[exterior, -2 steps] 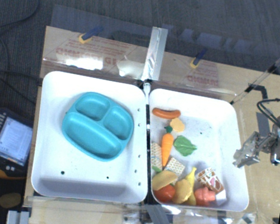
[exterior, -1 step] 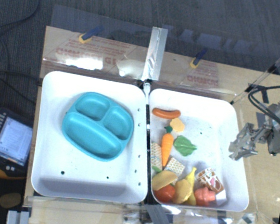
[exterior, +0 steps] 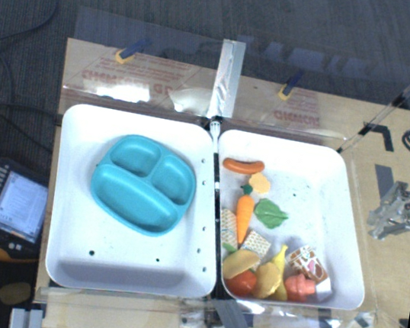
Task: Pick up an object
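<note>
Evidently the toy food had been heaped toward the near end of the right bin [exterior: 350, 221], which left a crowded pile to choose from. A hot dog [exterior: 243, 165] lay at the far end, with a carrot [exterior: 245, 209] and a green leaf [exterior: 270, 213] just below it, and crackers [exterior: 245, 241] beside the carrot. At the near wall a tomato [exterior: 243, 282], a banana [exterior: 273, 269] and a red-and-white piece [exterior: 308, 267] pressed together, touching, so a clean grab there looked harder than at the hot dog, which had more free room. The left bin [exterior: 72, 177] held a blue divided plate [exterior: 144, 183], probably a place to set things down. A metallic part, likely the claw [exterior: 397, 209], sat well apart on the surface [exterior: 400, 152] to the right; whether it was released or clenched could not be told, and nothing was seen in it.
</note>
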Tool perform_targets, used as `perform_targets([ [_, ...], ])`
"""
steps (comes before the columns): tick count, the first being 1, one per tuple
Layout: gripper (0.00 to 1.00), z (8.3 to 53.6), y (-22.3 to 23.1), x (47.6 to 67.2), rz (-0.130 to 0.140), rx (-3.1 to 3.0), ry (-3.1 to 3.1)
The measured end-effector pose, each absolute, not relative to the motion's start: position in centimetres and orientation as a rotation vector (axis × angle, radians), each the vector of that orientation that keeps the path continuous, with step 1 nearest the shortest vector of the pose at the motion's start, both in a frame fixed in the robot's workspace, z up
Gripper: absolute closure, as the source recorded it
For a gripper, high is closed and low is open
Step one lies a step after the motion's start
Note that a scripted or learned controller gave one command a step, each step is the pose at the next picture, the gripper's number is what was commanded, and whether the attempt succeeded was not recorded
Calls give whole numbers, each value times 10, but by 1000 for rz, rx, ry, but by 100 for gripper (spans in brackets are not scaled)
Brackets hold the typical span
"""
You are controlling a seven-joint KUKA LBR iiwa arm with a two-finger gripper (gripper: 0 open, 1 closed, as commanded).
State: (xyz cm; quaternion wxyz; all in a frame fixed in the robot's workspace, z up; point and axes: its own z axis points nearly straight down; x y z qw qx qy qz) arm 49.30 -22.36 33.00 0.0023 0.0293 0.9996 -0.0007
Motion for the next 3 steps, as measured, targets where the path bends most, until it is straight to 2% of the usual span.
perform_targets([
  [1, 100, 470, -223, 486, -2, -89, 3134],
  [2, 100, 468, -223, 490, -1, -618, 3075],
  [3, 100, 466, -223, 495, -3, -799, 3033],
])
